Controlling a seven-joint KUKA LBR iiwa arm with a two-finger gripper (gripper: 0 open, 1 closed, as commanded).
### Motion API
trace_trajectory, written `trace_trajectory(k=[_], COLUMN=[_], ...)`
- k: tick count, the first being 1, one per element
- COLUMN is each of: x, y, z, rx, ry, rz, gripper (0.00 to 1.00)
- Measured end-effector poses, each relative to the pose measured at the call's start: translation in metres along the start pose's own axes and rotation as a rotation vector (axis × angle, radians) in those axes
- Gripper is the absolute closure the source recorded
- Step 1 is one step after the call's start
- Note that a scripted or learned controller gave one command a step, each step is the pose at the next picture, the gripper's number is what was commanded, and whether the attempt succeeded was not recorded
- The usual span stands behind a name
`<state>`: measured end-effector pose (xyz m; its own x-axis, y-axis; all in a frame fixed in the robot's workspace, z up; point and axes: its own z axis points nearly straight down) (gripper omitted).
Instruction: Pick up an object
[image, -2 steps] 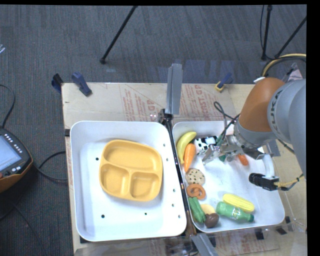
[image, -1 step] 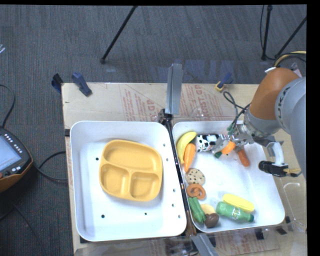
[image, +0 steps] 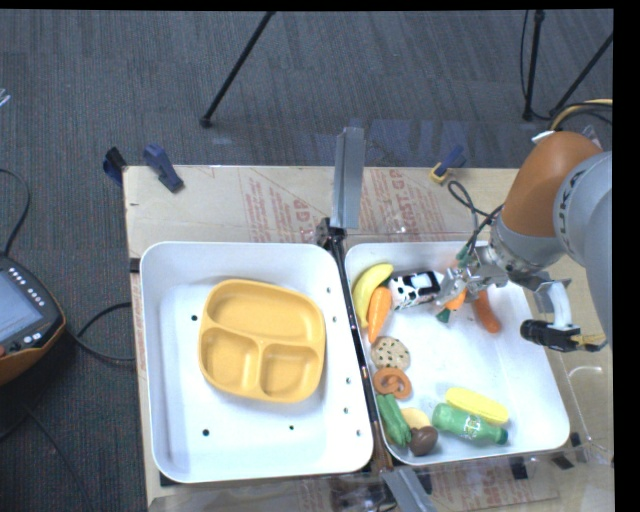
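camera view: the arm (image: 560, 200) comes in from the right and its gripper (image: 468, 280) sits low over the far part of the right bin (image: 540, 400). i cannot tell from this slant whether the jaws are released or clenched; the metal parts blur into the toys below them.

directly at the gripper lie a small orange carrot-like piece (image: 452, 300) and a second orange piece (image: 487, 314) just to its right. both look to be resting on the bin floor, so i judge that nothing has been lifted yet. just left of the gripper is a black-and-white cow toy (image: 414, 288), then a banana (image: 366, 284) and a carrot (image: 378, 314) against the left wall.

nearer in the same bin are a cookie (image: 389, 353), a pretzel-like ring (image: 392, 382), a green bottle (image: 470, 424) and a yellow piece (image: 477, 405).

the left bin (image: 170, 300) holds a yellow divided plate (image: 263, 340).

as for progress, the approach seems done; securing one piece and raising it clear of the bin is left.
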<state>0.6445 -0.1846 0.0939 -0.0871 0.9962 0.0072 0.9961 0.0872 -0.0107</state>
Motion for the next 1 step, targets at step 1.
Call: trace_trajectory(k=[1], x=[0.0137], y=[0.0], z=[0.0056], rx=[-0.005], ry=[-0.009], rz=[0.026], gripper=[1.0])
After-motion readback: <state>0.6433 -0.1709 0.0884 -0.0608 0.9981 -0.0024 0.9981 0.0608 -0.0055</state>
